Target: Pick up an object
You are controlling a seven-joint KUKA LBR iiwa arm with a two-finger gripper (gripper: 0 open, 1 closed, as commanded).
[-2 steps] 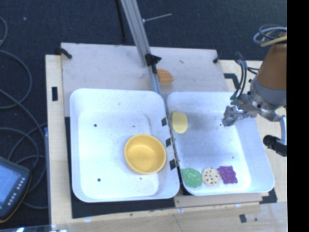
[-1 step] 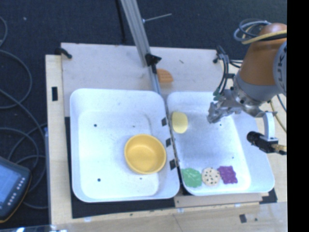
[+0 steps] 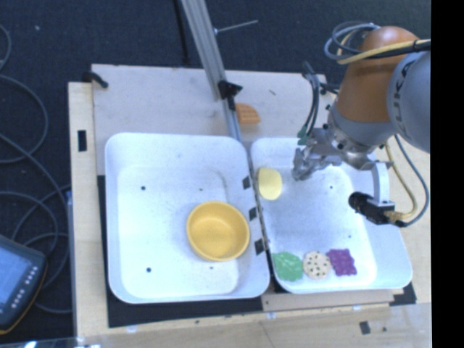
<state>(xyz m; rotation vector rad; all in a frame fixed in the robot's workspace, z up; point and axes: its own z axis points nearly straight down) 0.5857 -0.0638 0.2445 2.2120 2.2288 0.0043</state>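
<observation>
My gripper (image 3: 303, 167) hangs over the back part of the right bin (image 3: 377, 259), just right of a pale yellow round object (image 3: 270, 183) that lies against the bin's left wall. Nothing shows between the fingers, and their state is unclear from this angle. Along the right bin's front edge lie a green piece (image 3: 288, 265), a round cookie with dark chips (image 3: 316, 264) and a purple piece (image 3: 342, 261). A yellow bowl (image 3: 217, 230) sits upright in the left bin (image 3: 138, 194).
An orange object (image 3: 248, 114) rests on the bench behind the bins. A slanted metal rail (image 3: 210, 56) runs down to the divider between the bins. Cables and a black connector (image 3: 366, 205) hang off the arm over the right bin.
</observation>
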